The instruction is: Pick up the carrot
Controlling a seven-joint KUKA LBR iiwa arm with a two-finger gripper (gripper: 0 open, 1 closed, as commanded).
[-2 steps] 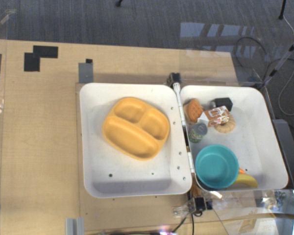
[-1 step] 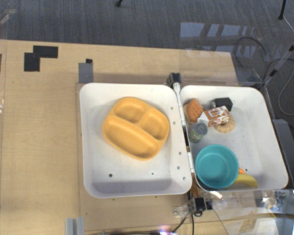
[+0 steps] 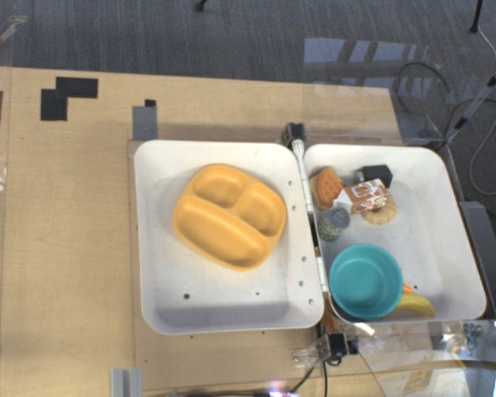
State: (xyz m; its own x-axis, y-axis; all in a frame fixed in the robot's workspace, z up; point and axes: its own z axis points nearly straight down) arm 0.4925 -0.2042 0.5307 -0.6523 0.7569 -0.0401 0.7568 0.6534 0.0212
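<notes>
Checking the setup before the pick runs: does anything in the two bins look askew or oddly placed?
The yellow divided plate lies turned at an angle to the left bin's walls. In the right bin, the teal bowl is crammed into the near-left corner, covering most of an orange and yellow item peeking from beneath its rim. Nothing looks spilled or broken.

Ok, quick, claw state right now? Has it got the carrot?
Claw: state cannot be told from this view. An orange tip, possibly the carrot, pokes out beside the teal bowl in the right bin.
</notes>
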